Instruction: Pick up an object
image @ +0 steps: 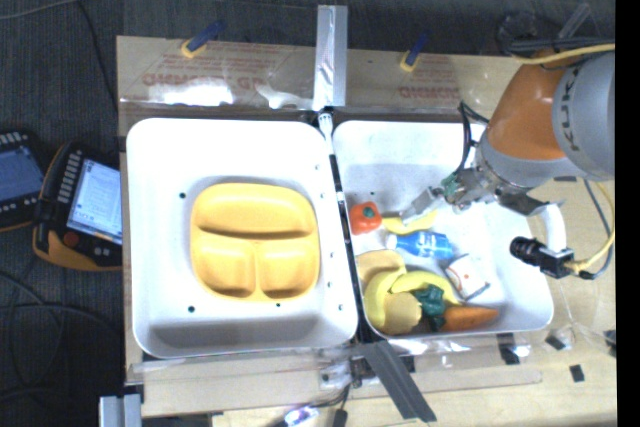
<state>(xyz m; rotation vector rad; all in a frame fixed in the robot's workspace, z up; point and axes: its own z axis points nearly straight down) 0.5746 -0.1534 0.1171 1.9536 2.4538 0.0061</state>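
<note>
1. Two white bins sit side by side on the bench. The left bin [160, 245] holds a yellow tray [256, 240] with three hollows. The tray lies flat in the middle of the bin.
2. The right bin [400, 143] holds a heap of toys. Most of them crowd toward 6 o'clock in that bin. The part toward 12 o'clock is bare white.
3. The arm [560, 120] comes in from 3 o'clock. Its gripper [450, 190] is low in the right bin. It sits just at the 2 o'clock end of a banana [412, 218].
4. I cannot tell how wide the gripper is, or if it holds a thing. It is too small and dim.
5. The banana is long and thin. Its long line runs from 8 o'clock up to 2 o'clock.
6. A small tomato [364, 215] sits at 9 o'clock from the banana, near the wall between the bins.
7. A blue bottle [425, 244] lies just at 6 o'clock from the banana. It lies on its side, pointing 9 to 3.
8. A white box [468, 275] with a red mark sits at 4 o'clock from the bottle.
9. A carrot [468, 318] lies along the 6 o'clock wall, pointing 9 to 3. A green toy [432, 300] touches its 9 o'clock end.
10. A yellow lump [385, 300] fills the 7 o'clock corner.
11. A black knob [530, 251] on the arm hangs over the 3 o'clock edge of the bin.
</note>
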